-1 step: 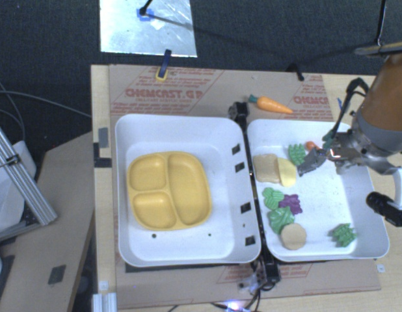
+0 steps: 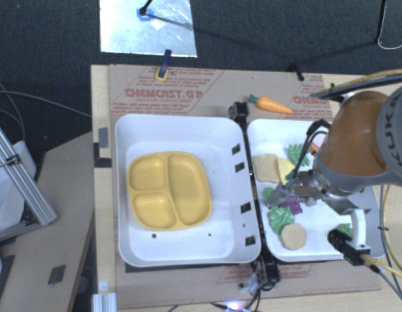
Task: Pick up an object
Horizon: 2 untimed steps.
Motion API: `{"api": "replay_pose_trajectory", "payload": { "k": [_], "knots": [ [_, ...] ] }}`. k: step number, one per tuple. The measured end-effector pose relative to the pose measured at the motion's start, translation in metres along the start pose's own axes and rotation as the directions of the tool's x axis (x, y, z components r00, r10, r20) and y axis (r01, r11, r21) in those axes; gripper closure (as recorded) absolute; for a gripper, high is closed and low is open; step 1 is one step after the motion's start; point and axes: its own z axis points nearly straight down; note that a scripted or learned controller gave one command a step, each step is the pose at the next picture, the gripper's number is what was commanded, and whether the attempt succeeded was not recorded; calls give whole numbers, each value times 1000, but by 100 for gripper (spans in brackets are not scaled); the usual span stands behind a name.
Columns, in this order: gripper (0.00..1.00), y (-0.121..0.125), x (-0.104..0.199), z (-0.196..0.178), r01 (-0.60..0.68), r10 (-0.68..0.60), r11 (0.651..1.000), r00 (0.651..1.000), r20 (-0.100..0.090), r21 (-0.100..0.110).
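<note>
My gripper (image 2: 287, 195) is down inside the right bin (image 2: 271, 132), among the toy food there. Its tips sit right over a purple piece (image 2: 293, 206) and a green leafy piece (image 2: 278, 218). Just behind it lie a tan bread slice (image 2: 265, 168), a pale yellow wedge (image 2: 285, 169) and a green leafy piece (image 2: 296, 153). A round tan cookie (image 2: 293, 236) lies in front, near the bin's front wall. The arm's orange band and grey wrist hide the bin's right half.
The left bin (image 2: 181, 127) holds a yellow three-compartment plate (image 2: 168, 190). A toy carrot (image 2: 270, 104) lies on the cardboard behind the right bin. A small green piece (image 2: 345, 229) shows at the right bin's front right.
</note>
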Motion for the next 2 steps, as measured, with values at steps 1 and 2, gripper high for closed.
{"api": "replay_pose_trajectory", "payload": {
  "k": [1, 2],
  "knots": [
    [0, 64, -49, 27, -6, 7, 1000, 1000, 6, -13],
    [0, 70, -38, 98, -5, 5, 1000, 1000, 3, -9]
  ]
}}
